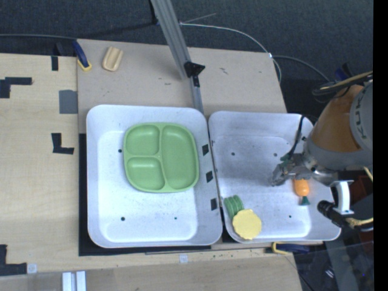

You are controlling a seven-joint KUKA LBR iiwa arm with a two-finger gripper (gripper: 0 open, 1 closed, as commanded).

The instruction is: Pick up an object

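Orange obj [301, 187] just right of gripper [280, 176], right bin [254, 126].

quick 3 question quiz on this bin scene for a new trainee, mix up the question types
1. True or false: the green divided plate lies in the left bin.
2. Which thing lies nearest the gripper? A) yellow disc B) small orange object C) green divided plate
3. Fill in: the yellow disc sits at the right bin's ____ edge, beside a green ridged piece.

Key: 1 true; 2 B; 3 near (bottom)
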